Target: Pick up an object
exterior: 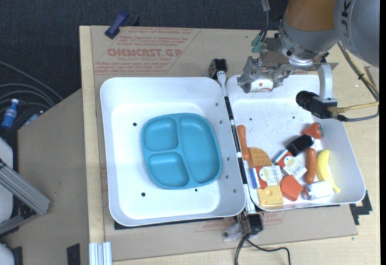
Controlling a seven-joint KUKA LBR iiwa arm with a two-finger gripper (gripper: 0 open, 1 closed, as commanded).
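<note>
Two shallow white bins are seen side by side on a brown bench. The left bin (120, 137) occupies the centre-left of the frame, and a blue divided tray (180, 150) with three compartments is laid flat in its middle. The right bin (271, 113) lies at the centre-right; its upper part is bare, speckled white floor.

The objects to be picked are gathered in the lower right of the right bin. A yellow banana (326, 169) is placed along the right side, with a reddish sausage (310, 164) just beside it on the left. A black block (298, 144) is seen above them, and a red piece (312, 131) near the bin's right wall. A thin orange stick (242, 142) is laid along the bin's left wall. A waffle-like piece (258, 156), a red cube (291, 187), a yellow wedge (270, 197) and small white packets (294, 166) are crowded between these, many of them touching.

The arm is seen entering from the upper right, its orange band at the top of the frame. The gripper (260, 81) is held over the upper edge of the right bin, well apart from the pile. Whether the jaws are wide or narrow cannot be told from this angle, and nothing is seen held between them.
</note>
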